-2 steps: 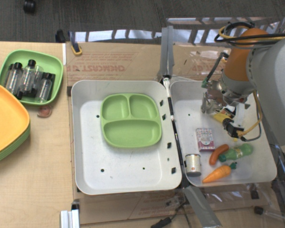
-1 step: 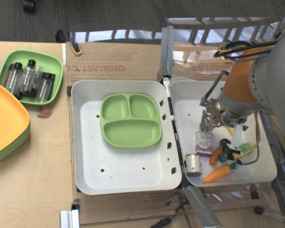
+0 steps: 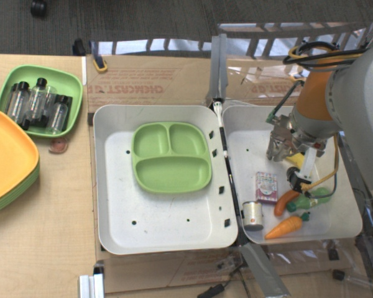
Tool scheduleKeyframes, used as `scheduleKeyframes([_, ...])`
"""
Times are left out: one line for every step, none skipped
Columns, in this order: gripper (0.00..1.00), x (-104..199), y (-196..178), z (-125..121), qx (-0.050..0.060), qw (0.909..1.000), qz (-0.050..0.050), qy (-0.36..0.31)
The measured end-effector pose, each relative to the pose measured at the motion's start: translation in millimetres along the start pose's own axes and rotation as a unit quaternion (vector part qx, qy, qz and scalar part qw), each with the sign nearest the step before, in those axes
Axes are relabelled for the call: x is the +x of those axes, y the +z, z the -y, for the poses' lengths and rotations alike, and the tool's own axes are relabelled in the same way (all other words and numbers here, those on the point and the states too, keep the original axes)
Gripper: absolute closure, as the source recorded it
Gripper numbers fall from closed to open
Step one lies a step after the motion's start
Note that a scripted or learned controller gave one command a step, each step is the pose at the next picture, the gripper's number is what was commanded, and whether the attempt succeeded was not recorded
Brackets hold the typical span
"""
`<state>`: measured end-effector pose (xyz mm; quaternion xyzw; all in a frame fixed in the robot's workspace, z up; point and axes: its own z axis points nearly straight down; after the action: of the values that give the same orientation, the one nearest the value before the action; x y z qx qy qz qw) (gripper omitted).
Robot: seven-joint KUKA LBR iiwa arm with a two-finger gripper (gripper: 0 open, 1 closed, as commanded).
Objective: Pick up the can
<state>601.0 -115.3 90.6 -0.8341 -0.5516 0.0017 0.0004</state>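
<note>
We see the can (image 3: 252, 215) lying on its side at the near-left corner of the right bin (image 3: 236, 135), just beside a carrot (image 3: 285, 226). Our gripper (image 3: 278, 149) hangs well apart from it, up the bin; its jaws' state we cannot tell.

Orange plates (image 3: 9, 160), left edge of frame: cut off by the edge. Small bottles (image 3: 37, 106) in green tray (image 3: 12, 79), upper left: labels too small to read. Gripper (image 3: 280, 149), right: fingertips indistinct. Pink packet (image 3: 267, 186): print illegible.
</note>
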Motion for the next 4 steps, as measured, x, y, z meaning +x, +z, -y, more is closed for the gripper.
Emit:
scheduleKeyframes([1.00,-7,0,67,0.000,0.9992,-0.001,-0.041])
scheduleKeyframes([1.00,16,0,3,-0.001,0.9925,0.000,-0.122])
scheduleKeyframes([1.00,-44,0,-2,0.000,0.9998,0.000,0.022])
scheduleKeyframes([1.00,-23,0,75,0.001,0.9996,-0.001,-0.029])
